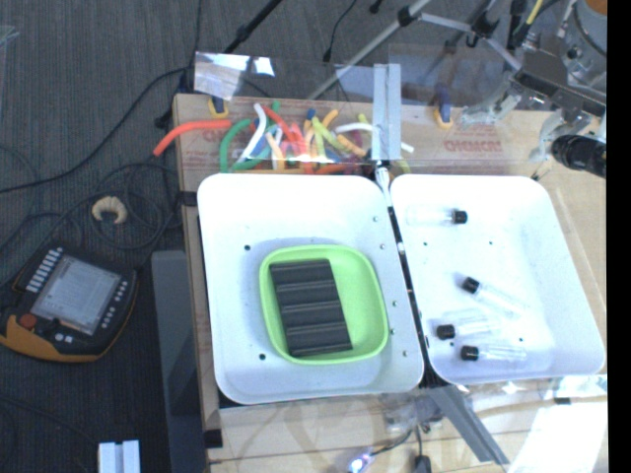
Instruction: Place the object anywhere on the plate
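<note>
Up at far right the arm (577,62) hangs (grip state: cannot tell) — vials (493,294) lie below-left of it, plate (371,276) farther left.

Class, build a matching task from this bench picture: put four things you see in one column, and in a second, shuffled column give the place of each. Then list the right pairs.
Things
1. green plate
2. dark ridged block
3. clear vials with black caps
4. coloured tubes

Places
A. in the right bin
B. behind the bins
C. in the left bin
D. on the plate

Pairs: 1-C, 2-D, 3-A, 4-B
</note>
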